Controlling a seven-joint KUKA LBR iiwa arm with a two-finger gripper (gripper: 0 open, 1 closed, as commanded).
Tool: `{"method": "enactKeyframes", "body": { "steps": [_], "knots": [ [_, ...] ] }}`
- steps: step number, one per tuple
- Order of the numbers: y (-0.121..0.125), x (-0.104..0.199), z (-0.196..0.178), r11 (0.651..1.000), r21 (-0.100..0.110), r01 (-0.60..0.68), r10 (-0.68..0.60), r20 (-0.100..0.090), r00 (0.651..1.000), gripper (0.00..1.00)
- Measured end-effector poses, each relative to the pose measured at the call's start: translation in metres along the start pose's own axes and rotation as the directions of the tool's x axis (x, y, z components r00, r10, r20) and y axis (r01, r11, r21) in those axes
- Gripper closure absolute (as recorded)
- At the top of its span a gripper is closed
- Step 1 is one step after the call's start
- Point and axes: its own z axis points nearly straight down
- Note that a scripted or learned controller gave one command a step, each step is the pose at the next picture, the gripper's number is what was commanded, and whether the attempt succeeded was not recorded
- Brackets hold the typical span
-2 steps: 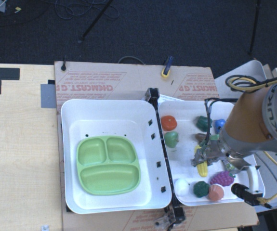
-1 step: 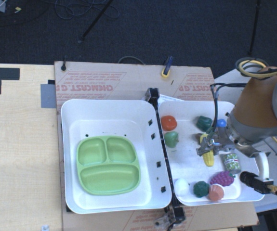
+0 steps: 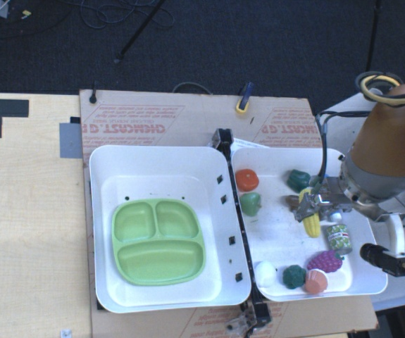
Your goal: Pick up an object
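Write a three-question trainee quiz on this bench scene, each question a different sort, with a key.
1. True or false: the green divided plate lies in the left bin.
2. Which item sits closest to the gripper? A. white ball B. yellow corn C. purple grapes
3. Fill in: the orange-red tomato sits just above a ____ item beside the divider of the right bin.

Key: 1 true; 2 B; 3 green.
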Motion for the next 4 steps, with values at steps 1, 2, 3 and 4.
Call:
{"method": "enactKeyframes", "body": {
  "steps": [1, 2, 3, 4],
  "knots": [
    [0.026, 0.048, 0.008, 1.000, 0.002, 0.004, -0.004, -0.001, 1.000, 1.00],
    [0.062, 0.098, 0.011, 1.000, 0.002, 0.004, -0.004, -0.001, 1.000, 1.00],
    [0.093, 0.136, -0.003, 1.000, 0.000, 0.004, -0.004, -0.001, 1.000, 1.00],
    [0.129, 0.177, 0.012, 1.000, 0.001, 0.003, -0.003, 0.000, 1.000, 1.00]
  ]
}}
